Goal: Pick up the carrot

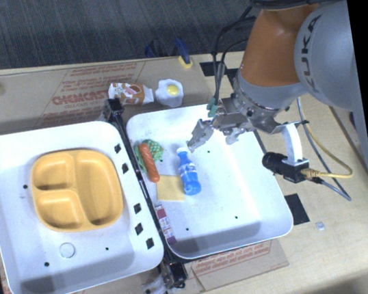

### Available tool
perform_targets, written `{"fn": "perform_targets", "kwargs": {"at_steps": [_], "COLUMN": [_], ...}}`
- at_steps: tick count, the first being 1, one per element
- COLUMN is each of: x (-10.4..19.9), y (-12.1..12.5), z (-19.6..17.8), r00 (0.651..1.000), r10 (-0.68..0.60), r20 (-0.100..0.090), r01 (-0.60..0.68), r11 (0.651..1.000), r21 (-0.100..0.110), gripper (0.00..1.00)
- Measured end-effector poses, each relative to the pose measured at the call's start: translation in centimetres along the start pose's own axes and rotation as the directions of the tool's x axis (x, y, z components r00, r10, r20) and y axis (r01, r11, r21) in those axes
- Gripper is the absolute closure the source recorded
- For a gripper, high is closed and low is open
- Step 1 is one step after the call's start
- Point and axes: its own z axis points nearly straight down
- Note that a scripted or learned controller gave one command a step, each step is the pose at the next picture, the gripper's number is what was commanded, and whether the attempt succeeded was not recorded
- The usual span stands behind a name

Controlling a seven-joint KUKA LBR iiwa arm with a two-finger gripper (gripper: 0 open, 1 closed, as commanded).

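Cardboard-covered bench [258, 262] with two white bins; the right bin [264, 213] has a yellow cheese slice [170, 188], a blue bottle [188, 172], and the carrot [149, 161] against its left wall. Further back the gripper [215, 131] hovers, fingers spread, holding nothing. I'd shift left past the bottle, then straddle the carrot crosswise.

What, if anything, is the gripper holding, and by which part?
Nothing is held: the gripper hangs above the right bin, apart from the carrot and the blue bottle.
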Motion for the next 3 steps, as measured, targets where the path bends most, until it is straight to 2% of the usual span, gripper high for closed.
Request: {"fn": "perform_targets", "kwargs": {"at_steps": [1, 2, 3], "x": [4.3, 8.6, 8.6], "y": [-2.5, -0.9, -0.9], "z": [7.2, 7.2, 7.2], "r00": [0.988, 1.0, 1.0], "r10": [0.155, 0.027, 0.027], "r20": [0.0, 0.0, 0.0], "r01": [-0.155, -0.027, -0.027], "r11": [0.988, 1.0, 1.0], "r21": [0.001, -0.002, -0.003], "gripper": [0.0, 0.0, 0.0]}}
